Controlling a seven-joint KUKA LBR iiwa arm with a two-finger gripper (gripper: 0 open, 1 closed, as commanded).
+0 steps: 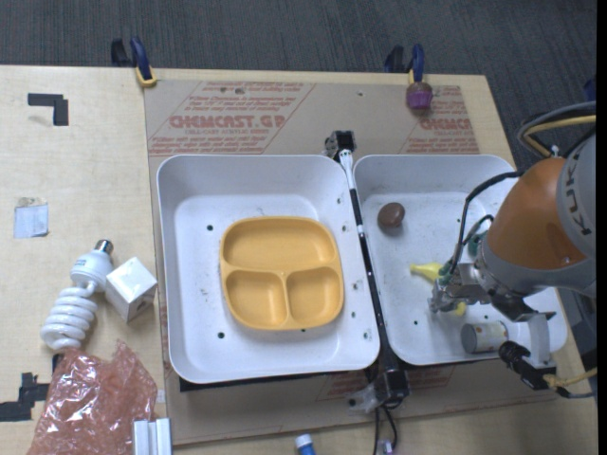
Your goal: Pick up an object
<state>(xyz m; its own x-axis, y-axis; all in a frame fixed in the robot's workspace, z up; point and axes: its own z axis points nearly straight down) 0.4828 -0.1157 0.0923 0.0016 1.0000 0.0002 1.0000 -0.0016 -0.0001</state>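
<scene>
The claw (446, 297) hangs low in the right bin (417, 344), at about 3 o'clock from the bin's middle. A small yellow object (426, 271) lies just beside it at about 10 o'clock, its long axis running roughly 9 to 3, its right end reaching under the claw. Whether the claw is apart or together, I cannot tell. A brown round object (391, 216) sits farther off toward 11 o'clock.

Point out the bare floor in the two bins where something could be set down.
Right bin: bare floor between the brown ball and the yellow object, and along its near-left corner. Crowded around the claw. Left bin: only margins around the yellow tray.
</scene>
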